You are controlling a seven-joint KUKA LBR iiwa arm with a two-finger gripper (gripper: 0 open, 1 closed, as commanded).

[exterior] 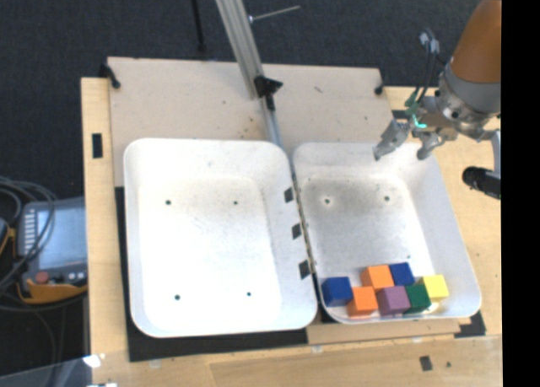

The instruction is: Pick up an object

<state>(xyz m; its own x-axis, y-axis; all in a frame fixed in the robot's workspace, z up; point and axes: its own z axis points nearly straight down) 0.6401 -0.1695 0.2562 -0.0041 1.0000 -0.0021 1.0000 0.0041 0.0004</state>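
The two-finger metal gripper is seen spread apart, holding nothing, above the far rim of the shallow white right bin. Small coloured cubes are clustered at that bin's near edge.

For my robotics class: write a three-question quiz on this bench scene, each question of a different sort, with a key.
1. True or false: the blocks lie in the left bin.
2. The gripper is: A) above the right bin's far edge, B) touching the blocks, C) over the left bin.
3. Fill in: the block farthest left in the cluster is ____.

Key: 1 false, they sit in the right bin's near corner; 2 A; 3 blue, the blue block.
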